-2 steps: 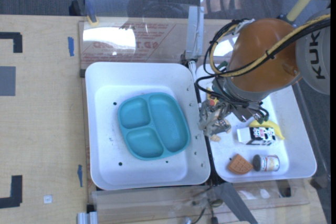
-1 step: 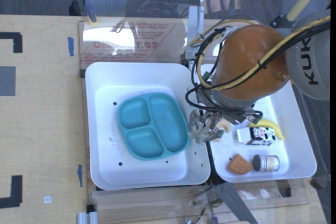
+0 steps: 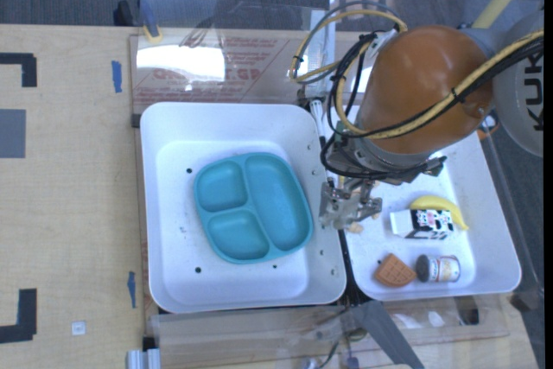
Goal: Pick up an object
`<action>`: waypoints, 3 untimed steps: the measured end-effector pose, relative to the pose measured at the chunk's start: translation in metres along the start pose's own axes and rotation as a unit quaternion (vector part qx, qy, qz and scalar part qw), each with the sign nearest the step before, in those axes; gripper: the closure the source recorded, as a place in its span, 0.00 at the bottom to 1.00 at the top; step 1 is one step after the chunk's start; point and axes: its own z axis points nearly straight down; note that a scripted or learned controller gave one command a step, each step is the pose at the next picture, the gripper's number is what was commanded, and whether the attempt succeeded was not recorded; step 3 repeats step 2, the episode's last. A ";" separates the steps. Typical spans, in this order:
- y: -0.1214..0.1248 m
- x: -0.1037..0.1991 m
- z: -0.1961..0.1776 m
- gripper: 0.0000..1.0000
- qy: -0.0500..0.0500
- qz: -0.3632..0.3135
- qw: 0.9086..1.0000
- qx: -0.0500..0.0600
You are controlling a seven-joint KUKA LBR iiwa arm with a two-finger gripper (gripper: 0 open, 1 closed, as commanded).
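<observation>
Can [image 3: 439, 269]: nearest, lying on its side beside waffle [image 3: 395, 271]
Carton [image 3: 423, 223]: right of gripper [image 3: 348, 206], long axis left-right, banana [image 3: 441, 206] touching behind
Fingers: state not discernible, nothing seen between
Gripper: over right bin [image 3: 497, 246] left edge

The robot arm [image 3: 510, 104] is grey with black letters on its side. A big round orange band [image 3: 423, 86] sits above the wrist. Black and yellow cables [image 3: 346, 73] loop around it. The gripper [image 3: 348, 205] is small, shiny grey metal.
</observation>
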 end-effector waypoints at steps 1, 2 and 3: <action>-0.061 0.053 0.028 1.00 0.000 -0.138 0.990 -0.001; -0.066 0.109 0.025 1.00 0.000 -0.285 0.959 -0.002; -0.066 0.109 0.025 1.00 0.000 -0.285 0.959 -0.002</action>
